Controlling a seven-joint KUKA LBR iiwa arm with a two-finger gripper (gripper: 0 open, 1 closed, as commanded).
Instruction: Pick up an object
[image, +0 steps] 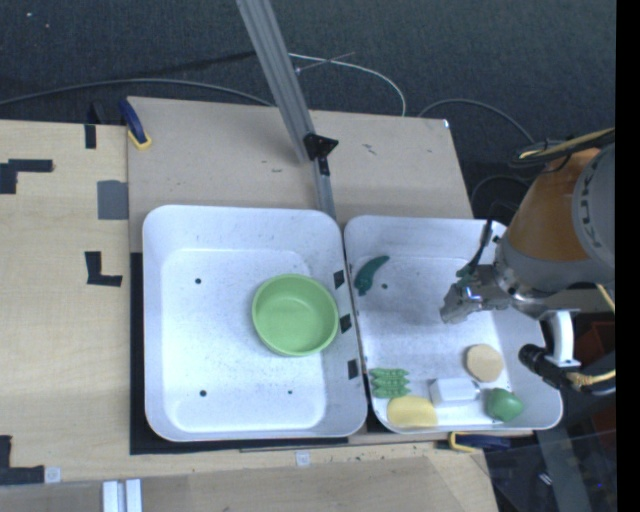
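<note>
My gripper (458, 303) hangs over the right bin (420, 235), toward its right side, with the grey arm and orange band behind it at the right edge. Nothing shows between its fingers. Below it lie a tan round piece (484, 362), a white block (453, 389), a green ball (504, 405), a yellow lemon-like piece (411, 411) and a green pod (390, 380). A dark green pepper-like piece (370, 271) rests at the bin's upper left. A light green bowl (294, 315) sits upright in the left bin (180, 240).
A grey pole (285, 85) slants down from the top to the gap between the bins. Cables lie on the dark floor behind the bench. A blue and yellow clamp (133, 123) sits at the bench's back left corner.
</note>
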